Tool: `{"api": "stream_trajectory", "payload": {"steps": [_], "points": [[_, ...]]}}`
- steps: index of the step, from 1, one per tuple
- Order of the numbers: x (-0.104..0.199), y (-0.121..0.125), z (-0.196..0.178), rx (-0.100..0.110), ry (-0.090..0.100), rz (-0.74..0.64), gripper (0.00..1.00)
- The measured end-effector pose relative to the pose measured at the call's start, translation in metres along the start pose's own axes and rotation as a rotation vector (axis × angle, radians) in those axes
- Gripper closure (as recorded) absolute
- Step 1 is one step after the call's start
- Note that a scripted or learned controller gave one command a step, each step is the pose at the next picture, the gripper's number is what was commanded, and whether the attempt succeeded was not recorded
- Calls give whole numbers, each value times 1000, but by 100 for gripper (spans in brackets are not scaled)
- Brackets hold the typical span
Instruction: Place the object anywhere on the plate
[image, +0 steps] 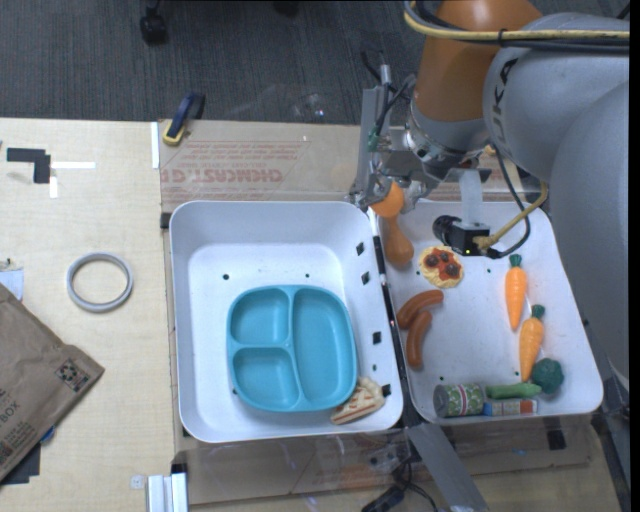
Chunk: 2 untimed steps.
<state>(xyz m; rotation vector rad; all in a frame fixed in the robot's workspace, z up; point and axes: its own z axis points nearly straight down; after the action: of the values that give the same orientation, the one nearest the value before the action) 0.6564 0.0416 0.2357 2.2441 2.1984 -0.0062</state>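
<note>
Gripper (385, 190) hangs over the far left corner of the right bin (570, 290), just by the wall shared with the left bin (185, 300). An orange rounded object (389, 199) shows at its tip; fingers look clamped on it, though the wrist hides most of the grip, so contact is a judgement. A second orange-tan piece (398, 243) lies just below, near the shared wall; it may be part of the same thing, cannot tell. Plate (292, 347): teal, three compartments, sits in the near half of the left bin, nothing on it; a sandwich wedge (358, 403) touches its near right edge. Step in hand reads as the carry. To do it well: lift straight up until the load clears the shared wall and its black clips, then cross toward the near left and lower over the large right compartment, the closest target. Room: the left bin's far half is bare floor, good for the approach. Right bin is crowded: pizza slice (441, 266), sausages (417, 318), two carrots (520, 312), broccoli (547, 374), can (460, 400). Keep off the sandwich wedge.
</note>
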Motion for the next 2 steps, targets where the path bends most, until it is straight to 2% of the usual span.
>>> {"api": "stream_trajectory", "payload": {"steps": [1, 2], "points": [[51, -58, 13, 1, 1, 44, 100], [84, -118, 130, -2, 2, -86, 100]]}}
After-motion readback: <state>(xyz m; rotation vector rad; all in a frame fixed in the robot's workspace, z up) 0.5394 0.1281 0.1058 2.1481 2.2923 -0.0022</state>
